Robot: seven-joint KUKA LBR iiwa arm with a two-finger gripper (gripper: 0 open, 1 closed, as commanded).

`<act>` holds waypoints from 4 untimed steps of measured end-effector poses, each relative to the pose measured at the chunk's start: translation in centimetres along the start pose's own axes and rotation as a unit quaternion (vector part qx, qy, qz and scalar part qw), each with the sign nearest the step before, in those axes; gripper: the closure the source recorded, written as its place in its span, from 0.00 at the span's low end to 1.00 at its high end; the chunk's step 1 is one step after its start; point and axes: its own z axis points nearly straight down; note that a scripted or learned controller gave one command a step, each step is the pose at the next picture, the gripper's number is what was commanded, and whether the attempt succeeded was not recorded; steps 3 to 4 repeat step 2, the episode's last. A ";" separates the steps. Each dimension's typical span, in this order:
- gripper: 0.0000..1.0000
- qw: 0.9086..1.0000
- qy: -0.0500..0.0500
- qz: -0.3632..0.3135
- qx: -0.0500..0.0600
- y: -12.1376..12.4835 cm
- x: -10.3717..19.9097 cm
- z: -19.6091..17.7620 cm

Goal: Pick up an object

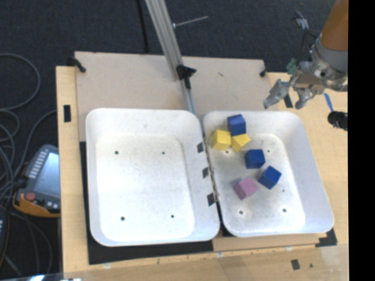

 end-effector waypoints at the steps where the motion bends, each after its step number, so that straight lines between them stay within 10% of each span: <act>1: 0.00 1.000 0.001 0.000 0.004 0.4 4.5 11.2; 4: 0.00 1.000 -0.002 0.002 -0.009 2.1 5.7 16.5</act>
